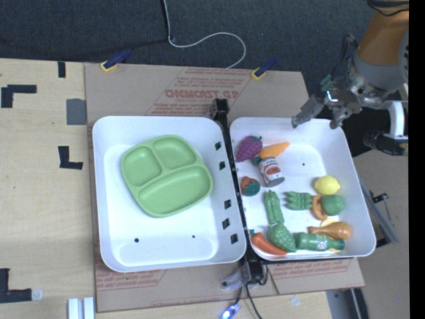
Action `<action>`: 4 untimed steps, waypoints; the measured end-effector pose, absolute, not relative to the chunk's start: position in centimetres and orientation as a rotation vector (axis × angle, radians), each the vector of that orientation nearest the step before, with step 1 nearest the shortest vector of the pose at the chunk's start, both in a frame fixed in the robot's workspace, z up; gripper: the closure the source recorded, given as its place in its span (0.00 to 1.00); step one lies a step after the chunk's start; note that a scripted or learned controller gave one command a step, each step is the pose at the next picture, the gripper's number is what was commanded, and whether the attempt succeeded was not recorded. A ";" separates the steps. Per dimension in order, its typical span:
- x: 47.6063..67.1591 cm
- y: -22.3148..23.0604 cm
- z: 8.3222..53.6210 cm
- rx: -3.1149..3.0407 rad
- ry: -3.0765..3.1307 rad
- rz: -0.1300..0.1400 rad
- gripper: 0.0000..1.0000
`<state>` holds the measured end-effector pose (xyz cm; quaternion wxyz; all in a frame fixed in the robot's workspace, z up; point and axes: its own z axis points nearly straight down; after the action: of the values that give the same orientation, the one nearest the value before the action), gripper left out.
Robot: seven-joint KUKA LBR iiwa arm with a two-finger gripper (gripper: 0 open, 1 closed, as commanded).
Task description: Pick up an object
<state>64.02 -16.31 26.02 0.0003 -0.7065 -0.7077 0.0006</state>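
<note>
The gripper (320, 115) hangs over the far rim of the right bin (352, 171), its fingers (302, 118) spread open and holding nothing. The toys it could take lie in that bin, packed toward the near side: a lemon (327, 185), a can (271, 170), grapes (248, 147), a carrot (275, 149) and a heap of green and orange pieces. Crowding is the likely trouble; a descent into the near heap could wedge a finger between neighbours or nudge them aside, and the round lemon may roll away from closing fingers. The fingers may also clip the rim, being so close to it. The left bin (106, 178) holds a green tray (167, 175). Both bins sit on cardboard (172, 88) over a wooden bench (40, 198), with dark carpet (80, 12) and a white cable (199, 42) beyond.
</note>
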 end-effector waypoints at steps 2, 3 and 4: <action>55.7 -3.8 44.8 -2.217 -2.235 -0.014 0.00; 50.3 6.3 45.8 -2.205 -2.235 -0.003 0.00; 48.2 14.8 47.8 -2.207 -2.234 -0.002 0.00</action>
<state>48.22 14.82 47.77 0.0007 -0.7028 -0.7114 -0.0006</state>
